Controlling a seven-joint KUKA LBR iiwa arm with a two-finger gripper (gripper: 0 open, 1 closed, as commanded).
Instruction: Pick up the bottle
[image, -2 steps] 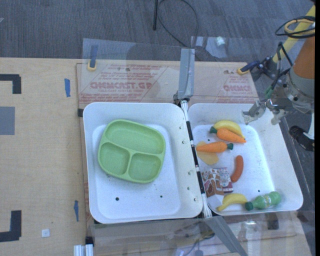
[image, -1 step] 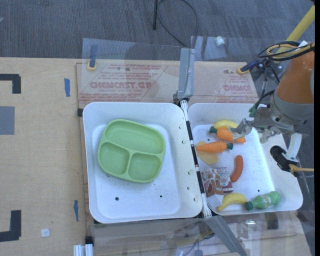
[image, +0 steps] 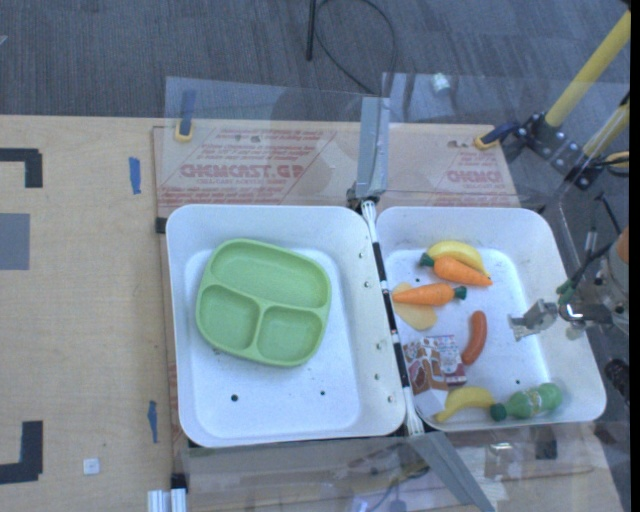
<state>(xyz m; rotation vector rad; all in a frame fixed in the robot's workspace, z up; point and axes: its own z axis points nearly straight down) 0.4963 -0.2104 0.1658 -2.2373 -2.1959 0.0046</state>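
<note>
The bottle (image: 530, 402) is green and lies on its side in the front right corner of the right bin (image: 540, 232), its cap pointing left toward a banana (image: 466, 401). My gripper (image: 537, 318) hovers over the right side of that bin, reaching in from the right edge. It is some way behind the bottle and holds nothing that I can see.
The right bin also holds two carrots (image: 428, 294), a second banana (image: 455, 250), a red sausage (image: 474, 336) and a printed packet (image: 436, 362). A green divided plate (image: 264, 300) lies in the left bin (image: 190, 400). A ridge (image: 385, 310) separates the bins.
</note>
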